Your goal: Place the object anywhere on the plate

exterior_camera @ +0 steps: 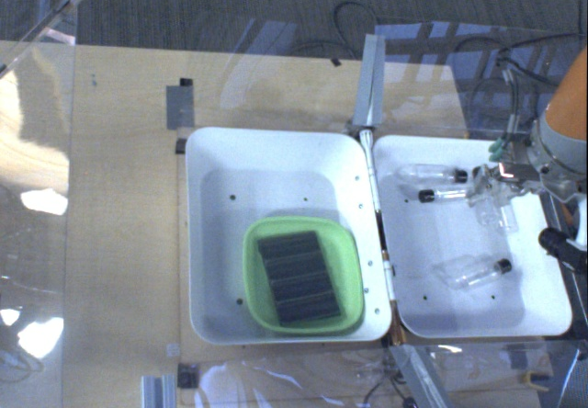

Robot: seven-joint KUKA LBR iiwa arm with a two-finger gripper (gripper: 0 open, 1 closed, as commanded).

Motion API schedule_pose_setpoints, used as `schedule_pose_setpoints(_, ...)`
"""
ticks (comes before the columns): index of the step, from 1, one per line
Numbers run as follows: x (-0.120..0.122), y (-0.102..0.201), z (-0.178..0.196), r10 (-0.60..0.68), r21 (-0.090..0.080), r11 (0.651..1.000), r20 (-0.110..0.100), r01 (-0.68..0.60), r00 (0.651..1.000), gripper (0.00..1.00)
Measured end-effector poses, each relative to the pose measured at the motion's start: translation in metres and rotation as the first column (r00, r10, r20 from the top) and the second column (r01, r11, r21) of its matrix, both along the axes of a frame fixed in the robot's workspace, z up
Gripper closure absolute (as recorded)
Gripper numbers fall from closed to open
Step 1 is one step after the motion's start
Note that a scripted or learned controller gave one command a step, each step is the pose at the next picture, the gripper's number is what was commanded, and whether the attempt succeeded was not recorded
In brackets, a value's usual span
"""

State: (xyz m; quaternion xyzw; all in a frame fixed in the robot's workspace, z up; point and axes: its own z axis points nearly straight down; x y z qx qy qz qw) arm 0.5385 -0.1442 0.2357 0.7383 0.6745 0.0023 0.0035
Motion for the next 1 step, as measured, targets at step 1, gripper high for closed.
schedule_pose_setpoints(1,-0.0071,0.0549,-0.0033,0.242,0.000,0.970,-0.003,-0.242,0.970,1.00)
